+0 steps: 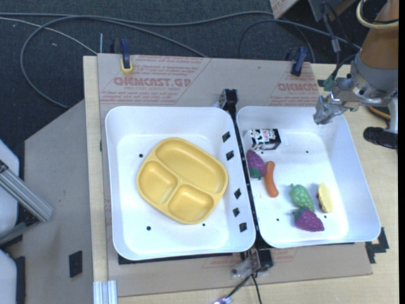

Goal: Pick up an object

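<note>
The gripper (324,113) hangs over the far right corner of the right bin (354,163), holding nothing; how far its fingers are spread I cannot tell. In that bin, nearer than the gripper, lie a black-and-white carton (264,139), a purple-green piece (255,164), an orange carrot (271,179), a green piece (302,196), a yellow piece (324,197) and a purple bunch (308,220). Left of that bin, the left bin (120,170) holds a yellow divided plate (182,180).

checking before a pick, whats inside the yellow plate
The yellow plate shows three bare compartments. The bin floor beneath it is covered.
</note>
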`<state>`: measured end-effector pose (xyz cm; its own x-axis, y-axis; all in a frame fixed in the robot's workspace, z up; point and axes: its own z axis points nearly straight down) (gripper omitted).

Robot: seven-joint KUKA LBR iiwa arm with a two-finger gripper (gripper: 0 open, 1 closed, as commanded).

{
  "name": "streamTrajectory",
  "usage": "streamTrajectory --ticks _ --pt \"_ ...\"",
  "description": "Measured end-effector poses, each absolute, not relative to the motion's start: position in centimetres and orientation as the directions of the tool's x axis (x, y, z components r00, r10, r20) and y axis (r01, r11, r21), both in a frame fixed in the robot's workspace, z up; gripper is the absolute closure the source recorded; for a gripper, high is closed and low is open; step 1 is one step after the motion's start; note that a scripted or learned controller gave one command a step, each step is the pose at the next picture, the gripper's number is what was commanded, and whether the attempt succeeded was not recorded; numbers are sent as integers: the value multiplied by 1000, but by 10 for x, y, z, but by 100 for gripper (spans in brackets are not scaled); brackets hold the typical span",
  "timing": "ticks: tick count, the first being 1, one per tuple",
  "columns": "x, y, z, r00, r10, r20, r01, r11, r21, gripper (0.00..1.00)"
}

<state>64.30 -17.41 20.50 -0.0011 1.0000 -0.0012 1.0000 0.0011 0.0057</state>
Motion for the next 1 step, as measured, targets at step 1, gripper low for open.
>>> streamTrajectory --ticks 1 --pt "644 -181 252 -1 1000 -2 1000 1 7 100"
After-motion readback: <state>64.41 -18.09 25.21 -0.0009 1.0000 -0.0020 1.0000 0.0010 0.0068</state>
